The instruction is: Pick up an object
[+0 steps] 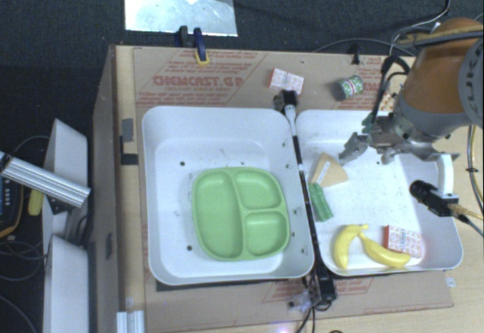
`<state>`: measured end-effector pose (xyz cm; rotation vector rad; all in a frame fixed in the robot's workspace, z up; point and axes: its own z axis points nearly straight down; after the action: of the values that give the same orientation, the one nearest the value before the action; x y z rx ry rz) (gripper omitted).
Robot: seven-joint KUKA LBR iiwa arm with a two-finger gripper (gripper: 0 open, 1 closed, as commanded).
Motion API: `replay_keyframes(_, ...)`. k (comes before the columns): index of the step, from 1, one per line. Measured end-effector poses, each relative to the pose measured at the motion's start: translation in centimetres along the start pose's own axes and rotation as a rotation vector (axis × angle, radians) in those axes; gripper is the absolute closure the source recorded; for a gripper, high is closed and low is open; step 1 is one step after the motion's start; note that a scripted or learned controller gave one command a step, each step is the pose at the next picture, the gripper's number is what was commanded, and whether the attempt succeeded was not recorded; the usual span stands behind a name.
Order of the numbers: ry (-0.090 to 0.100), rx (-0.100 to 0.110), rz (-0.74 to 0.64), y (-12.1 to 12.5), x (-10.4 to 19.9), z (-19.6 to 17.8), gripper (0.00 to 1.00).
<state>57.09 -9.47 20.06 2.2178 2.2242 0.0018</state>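
The task is not yet done, as far as one can judge. The gripper (372,147) hangs over the upper part of the right bin (454,248), and nothing sits between its fingers (352,148). They look spread apart, one pointing toward the left and one toward the lower right, but they are small in the view, so I say this with some care.

All the things that could be picked lie on the floor of the right bin. A tan wedge (327,170) lies just below and to the left of the gripper, close to the wall between the bins. A green bar (320,201) lies below the wedge, almost along that same wall. A banana (363,244) and a small red and white box (402,240) lie near the front edge of the bin, close to each other. The left bin (162,172) carries a green divided plate (241,213).

What is left, in my judgement, is the whole grasp: going down, closing, and lifting.

For room, the middle of the right bin is open, so the descent there is free. The wedge and the bar are close to the dividing wall, which may block one finger. A black part (431,199) of the arm hangs over the right side of the bin. On the counter (227,70) behind the bins lies a small can (349,86).
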Motion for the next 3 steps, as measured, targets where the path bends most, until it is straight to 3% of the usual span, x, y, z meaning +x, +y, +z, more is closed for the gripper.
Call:
replay_keyframes(1,-0.001,0.000,-0.001,3.2,0.9,11.6,0.00)
replay_keyframes(3,-0.001,-0.001,0.002,2.2,-0.9,11.6,0.00)
